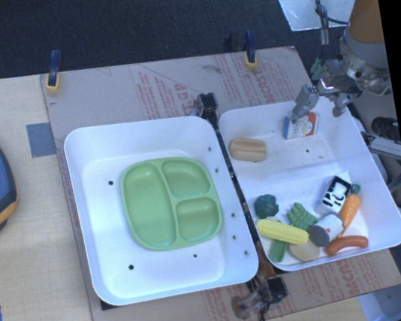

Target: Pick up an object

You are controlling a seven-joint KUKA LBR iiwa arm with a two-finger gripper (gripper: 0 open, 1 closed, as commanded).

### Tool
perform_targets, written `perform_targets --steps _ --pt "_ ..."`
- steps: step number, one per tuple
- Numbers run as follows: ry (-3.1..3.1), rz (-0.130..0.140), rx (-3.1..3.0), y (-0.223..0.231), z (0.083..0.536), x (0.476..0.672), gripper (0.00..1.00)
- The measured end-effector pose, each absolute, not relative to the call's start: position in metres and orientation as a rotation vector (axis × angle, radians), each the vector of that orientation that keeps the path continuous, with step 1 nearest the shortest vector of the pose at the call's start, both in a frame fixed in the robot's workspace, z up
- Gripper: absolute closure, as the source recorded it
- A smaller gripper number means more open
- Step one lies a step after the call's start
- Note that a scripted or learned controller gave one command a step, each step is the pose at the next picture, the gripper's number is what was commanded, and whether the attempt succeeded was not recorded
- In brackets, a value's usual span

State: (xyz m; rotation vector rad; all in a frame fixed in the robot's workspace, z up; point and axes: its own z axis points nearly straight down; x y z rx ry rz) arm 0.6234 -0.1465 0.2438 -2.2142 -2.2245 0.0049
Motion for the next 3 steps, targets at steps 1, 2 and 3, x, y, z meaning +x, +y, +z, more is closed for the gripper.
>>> perform_targets --steps 1,2,3 --pt "-2.227 0.007 -2.211 -0.064 0.231 0.598 0.00" --pt "-2.222 0.010 -2.214 -0.104 0.099 0.615 0.00" --pt "-2.224 0.004 -2.215 -0.095 0.092 0.656 0.00"
